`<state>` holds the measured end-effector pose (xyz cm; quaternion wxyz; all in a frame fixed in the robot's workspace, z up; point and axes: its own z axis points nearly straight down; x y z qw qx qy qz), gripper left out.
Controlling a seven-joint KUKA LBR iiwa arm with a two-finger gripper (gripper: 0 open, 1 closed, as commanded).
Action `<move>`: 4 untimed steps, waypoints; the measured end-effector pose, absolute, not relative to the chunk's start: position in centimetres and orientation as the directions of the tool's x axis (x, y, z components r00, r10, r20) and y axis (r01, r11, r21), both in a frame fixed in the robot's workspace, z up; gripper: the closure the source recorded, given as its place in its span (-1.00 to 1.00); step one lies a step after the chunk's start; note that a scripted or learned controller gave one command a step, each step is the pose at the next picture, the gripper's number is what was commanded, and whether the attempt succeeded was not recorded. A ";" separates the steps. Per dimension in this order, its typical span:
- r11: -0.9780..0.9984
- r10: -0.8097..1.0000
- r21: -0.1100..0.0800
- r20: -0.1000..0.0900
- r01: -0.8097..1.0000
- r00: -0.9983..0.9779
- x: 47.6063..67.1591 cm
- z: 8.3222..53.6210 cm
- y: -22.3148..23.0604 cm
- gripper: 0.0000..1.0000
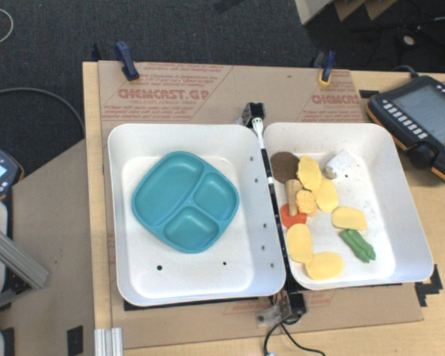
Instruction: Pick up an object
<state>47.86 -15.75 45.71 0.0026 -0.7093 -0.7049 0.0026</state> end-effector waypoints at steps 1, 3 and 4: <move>-0.007 1.000 -0.013 0.002 1.000 0.007 47.7 32.6 -21.4 1.00; -0.005 1.000 -0.011 0.002 1.000 0.005 47.8 33.9 -20.4 1.00; 0.014 1.000 0.012 0.001 1.000 -0.014 49.2 42.6 -8.5 1.00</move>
